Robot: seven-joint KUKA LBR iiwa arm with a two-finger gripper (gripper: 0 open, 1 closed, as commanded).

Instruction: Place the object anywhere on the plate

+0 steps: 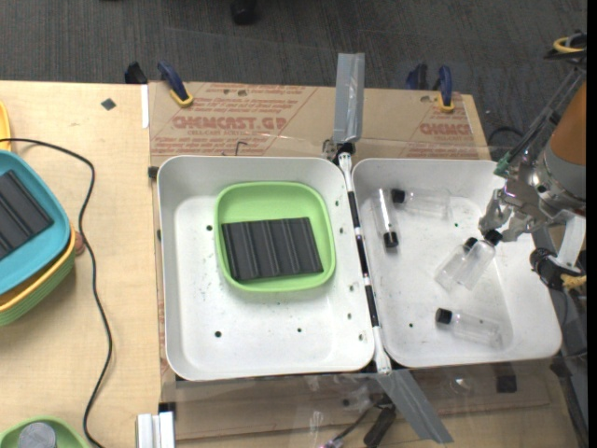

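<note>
A green square plate [317,203] with a dark ribbed pad [272,248] on it sits in the left bin [187,334]. Several clear vials with black caps lie in the right bin [410,343]. One vial [462,267] lies tilted near the bin's right side, its black cap pointing up toward my gripper [492,233]. The gripper hangs low over the bin's right side, just above and right of that cap. Nothing can be seen held in it.
Other vials lie at the bin's back left [422,203], along its left side [384,215] and near its front right [474,326]. A raised divider [358,250] separates the bins. Stacked teal and green dishes [37,250] and a black cable [93,278] lie on the wooden bench at left.
</note>
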